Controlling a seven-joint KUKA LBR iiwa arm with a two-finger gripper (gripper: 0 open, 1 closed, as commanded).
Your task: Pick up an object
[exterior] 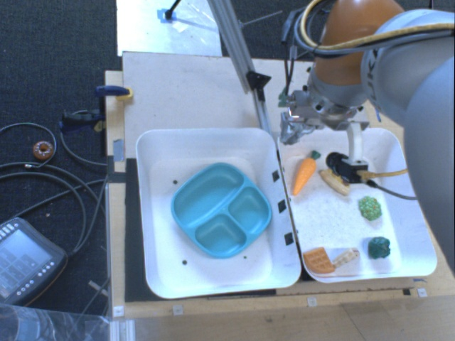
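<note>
**Waffle piece (319, 260) nearest cam; carrot (303, 175) nearest pincer (291, 133)**

Waffle piece and a pale cracker strip (346, 256) lie at the near rim of the right bin (419, 261), well apart from the pincer, on the cam side of it. Pincer hangs over the far end of that bin, close to the wall shared w/ the left bin (153, 261). Can't tell if it's open or closed; nothing seen held.

Key relation: the carrot sits just cam-ward of the pincer, a touch to view-right, and is the closest obj. Its long axis runs at a slant, w/ the green top toward the pincer and the tip pointing away toward the near rim. My read: a short drop plus a wrist turn to close across that axis should do.

Other objs in the same bin:
- yellowish piece (334, 181), just beyond the carrot to view-right
- light green ball (369, 208), farther off
- dark broccoli (379, 247), farther off

Blue divided plate (222, 209) lies in the left bin, to the pincer's view-left and cam-ward.
</note>
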